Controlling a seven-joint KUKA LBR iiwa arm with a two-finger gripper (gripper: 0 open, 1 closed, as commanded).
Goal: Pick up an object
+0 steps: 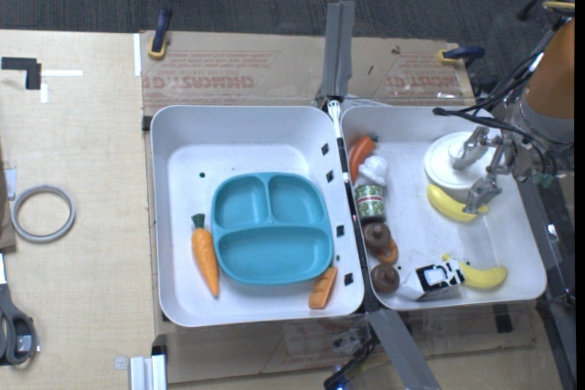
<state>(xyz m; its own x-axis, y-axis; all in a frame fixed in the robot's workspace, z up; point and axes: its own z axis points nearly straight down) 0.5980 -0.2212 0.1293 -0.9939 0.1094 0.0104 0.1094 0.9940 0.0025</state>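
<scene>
Gripper (484, 171): low over the right bin's right half, fingers apart, nothing between them; tips hang just above the banana, beside the white dish.
Arm: reaching in from the right edge, cables trailing over the bin's far right corner.
Right bin (512, 288): white, shallow; goods crowded along its left wall, most likely pushed there and hard to straddle.
Banana (451, 202): yellow, curved, lying flat near the bin's right side, partly tucked under the dish's near edge; judged the target, since the open fingers point at it.
Dish (450, 158): white, round, touching the banana's far side; likely to get in the way of a clean close.
Second banana (483, 278): by the near right corner, touching a black-and-white block (437, 279).
Left-wall row: orange carrot piece (362, 151), white lump (373, 167), green-labelled can (370, 200), brown doughnuts (377, 237) down toward the near edge.
Left bin (174, 160): teal divided plate (271, 228) in the middle; carrot (206, 256) by the left wall; small orange piece (323, 289) at the plate's near right corner.
Bench: grey tape ring (41, 213) near the left edge, well apart from both bins.
Stage: descent onto the banana, grasp not yet made.
Risk: smooth curved skin may slip if the fingers close off-centre.
</scene>
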